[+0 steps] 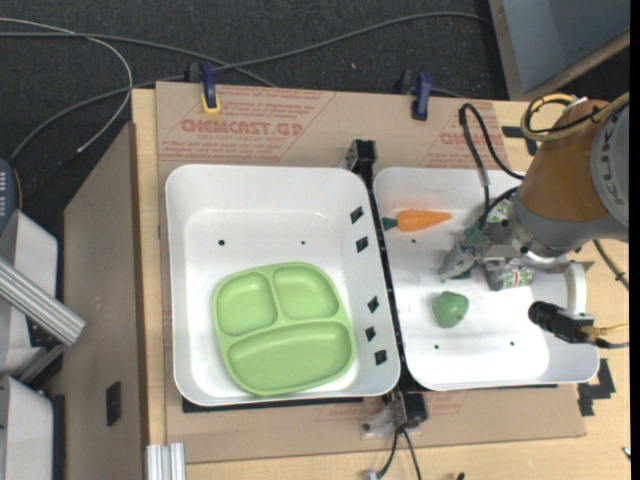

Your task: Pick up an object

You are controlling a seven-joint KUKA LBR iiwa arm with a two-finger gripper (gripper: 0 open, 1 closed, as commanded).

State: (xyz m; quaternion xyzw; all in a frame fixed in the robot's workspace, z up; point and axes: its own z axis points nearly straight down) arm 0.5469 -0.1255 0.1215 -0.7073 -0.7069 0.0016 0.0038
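Cardboard-topped bench, two white bins: in the right bin (560, 368) a carrot (424, 220) lies near the divider, long axis across the bin, orange tip toward the arm. Gripper (466, 259) hangs just below it, between it and a green lump (450, 309); its claw's state I cannot tell. Descending there risks closing on nothing between them.

Orange carrot (424, 220) and green lump (450, 309) lie apart.
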